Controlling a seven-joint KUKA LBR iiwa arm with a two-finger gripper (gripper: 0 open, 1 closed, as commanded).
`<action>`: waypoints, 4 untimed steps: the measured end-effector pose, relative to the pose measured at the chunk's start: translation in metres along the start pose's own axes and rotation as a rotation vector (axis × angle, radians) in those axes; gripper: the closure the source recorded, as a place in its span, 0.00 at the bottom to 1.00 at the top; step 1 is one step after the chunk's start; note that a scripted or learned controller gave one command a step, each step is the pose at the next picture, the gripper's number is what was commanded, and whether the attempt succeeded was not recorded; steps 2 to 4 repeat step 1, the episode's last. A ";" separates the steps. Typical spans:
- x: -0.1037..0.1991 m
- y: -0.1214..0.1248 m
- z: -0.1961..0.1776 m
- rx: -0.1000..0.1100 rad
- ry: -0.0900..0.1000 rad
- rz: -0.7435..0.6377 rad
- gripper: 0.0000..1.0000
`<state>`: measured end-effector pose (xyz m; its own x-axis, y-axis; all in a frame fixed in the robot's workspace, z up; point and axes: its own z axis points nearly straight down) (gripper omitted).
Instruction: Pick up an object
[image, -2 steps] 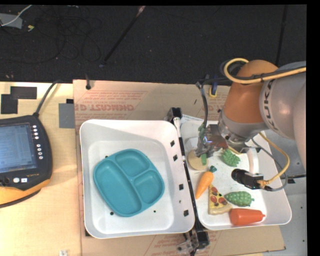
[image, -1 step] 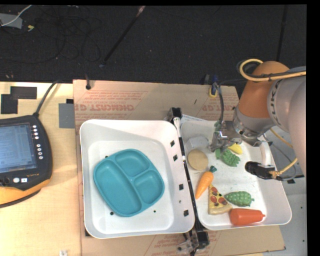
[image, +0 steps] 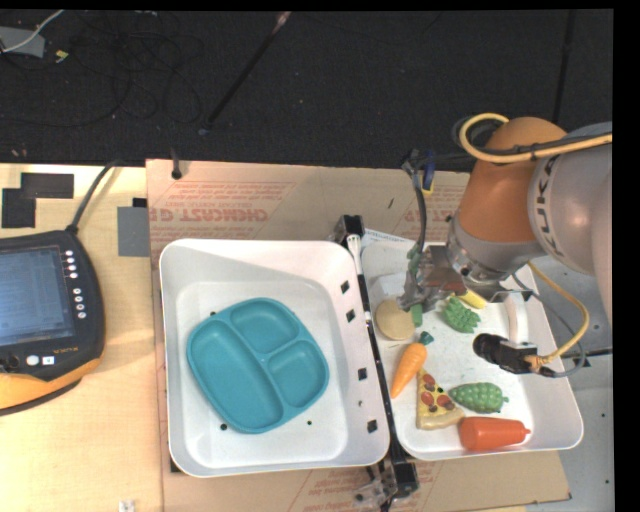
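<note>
Brown cardboard (image: 260, 200) covers the bench under two white bins, and a black handheld screen (image: 40, 300) lies well off to the view's left of the carrot. That orange carrot (image: 407, 368) lies in the right bin (image: 560, 420), close to the bin's left wall, with its tip pointing toward the near edge. Across that wall from the carrot, the left bin (image: 190, 270) holds a teal divided plate (image: 258, 362).

Just beyond the carrot's green top sits a beige round piece (image: 393, 321). My gripper (image: 422, 295) hangs beyond the carrot's top as well, just beside the beige piece on its right and low over the bin. I cannot tell how far open it stands, nor whether it has hold of anything.

To the right of the carrot's top lies a knobbly green piece (image: 460, 315), with a small yellow piece (image: 473, 298) just beyond it. A pizza slice (image: 435, 402) lies just beside the carrot's tip, on the right. Farther right of the carrot is a second knobbly green piece (image: 478, 397), and a red-orange piece (image: 493, 432) lies nearer the front edge than the carrot's tip.
</note>
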<state>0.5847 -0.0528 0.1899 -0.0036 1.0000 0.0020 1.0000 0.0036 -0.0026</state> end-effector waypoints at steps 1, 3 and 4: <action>0.026 -0.035 0.003 0.004 0.000 0.003 1.00; 0.026 -0.035 0.003 0.004 0.000 0.003 1.00; 0.026 -0.035 0.003 0.004 0.000 0.003 1.00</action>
